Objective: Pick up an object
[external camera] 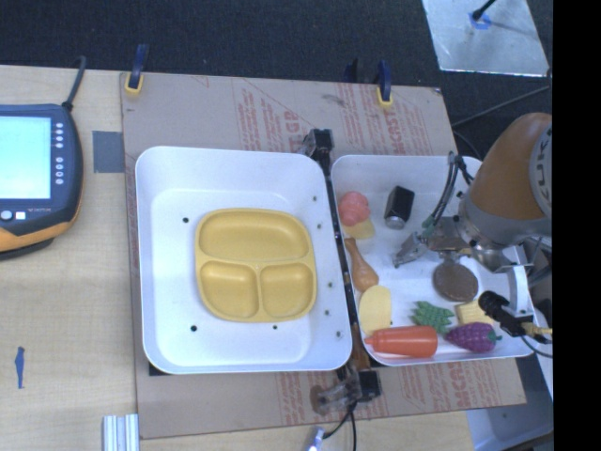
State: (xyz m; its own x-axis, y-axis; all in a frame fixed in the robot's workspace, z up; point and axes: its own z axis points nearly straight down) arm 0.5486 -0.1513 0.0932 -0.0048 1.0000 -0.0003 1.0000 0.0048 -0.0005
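nearest the camera in the right bin [376, 169] lie a red carrot-like toy [406, 342], purple grapes [473, 337] and a green leafy piece [433, 314], close together along the front wall. just behind them sit a pale yellow piece [375, 307] and a brown disc [455, 281]. the gripper [410, 249] hangs over the bin's middle beside the disc; whether it is apart or together cannot be told. farther back are a pink toy [354, 207] and a black cylinder [399, 206]. the left bin [164, 252] holds a yellow divided tray [254, 262].
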